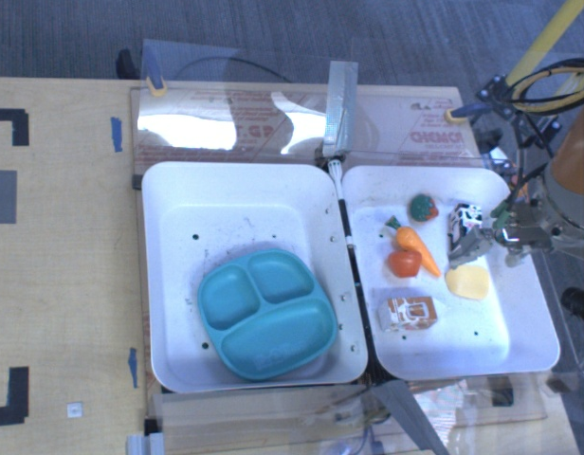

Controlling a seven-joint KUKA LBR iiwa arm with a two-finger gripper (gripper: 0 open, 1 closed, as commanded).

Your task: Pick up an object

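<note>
Nearest, a teal divided plate point(266, 314) fills the left bin point(169, 197). Rightward, carton point(409, 313), tomato point(404, 263), carrot point(417, 246) and cheese wedge point(468, 282) lie ungrasped. Pincer point(463, 247) hovers beside the cheese; whether it's parted, I cannot tell. Picking remains undone.

Left bin point(169, 207) held a teal divided plate point(265, 314) toward its near edge. Right bin point(529, 339) held a carrot point(417, 245), tomato point(403, 263), green ball point(424, 208), yellow block point(468, 282) and small carton point(410, 313). Hand point(465, 243) hung just beside the yellow block, near the right edge.
</note>
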